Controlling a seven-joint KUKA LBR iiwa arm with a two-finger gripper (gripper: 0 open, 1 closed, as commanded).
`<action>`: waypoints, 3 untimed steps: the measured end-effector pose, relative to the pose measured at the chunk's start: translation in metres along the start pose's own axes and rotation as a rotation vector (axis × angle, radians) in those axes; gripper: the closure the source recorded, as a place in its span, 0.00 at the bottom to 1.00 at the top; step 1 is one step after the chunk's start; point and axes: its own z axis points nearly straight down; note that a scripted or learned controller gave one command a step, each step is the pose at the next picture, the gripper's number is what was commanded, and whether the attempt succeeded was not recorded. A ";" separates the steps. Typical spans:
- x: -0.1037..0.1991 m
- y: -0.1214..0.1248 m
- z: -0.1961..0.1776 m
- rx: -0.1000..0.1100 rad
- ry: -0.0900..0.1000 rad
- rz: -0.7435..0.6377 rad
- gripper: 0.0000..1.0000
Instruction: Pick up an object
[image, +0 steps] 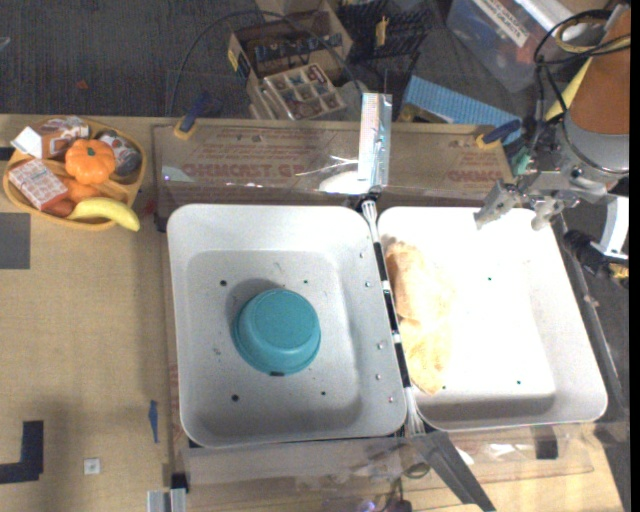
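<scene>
Camera view, near to far: a teal bowl (278, 330) sits upside down in the middle of the left bin (200, 240); a crumpled pale yellow cloth (420, 315) lies along the left wall of the right bin (540, 330). Farther back, the gripper (516, 208) hangs over the right bin's far rim, fingers spread apart, holding nothing; a basket of toy food (75, 172) rests beyond the bins at far left.

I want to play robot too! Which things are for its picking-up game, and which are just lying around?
For the game:
teal bowl in the left bin
yellow cloth in the right bin
the tool

Just lying around:
basket of toy food
clear plastic panel
</scene>
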 end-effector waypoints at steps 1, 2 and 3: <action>0.095 0.004 0.060 0.001 0.000 0.071 0.00; 0.023 0.014 0.085 -0.003 -0.002 0.089 0.00; -0.026 -0.002 0.070 -0.004 -0.002 0.025 0.00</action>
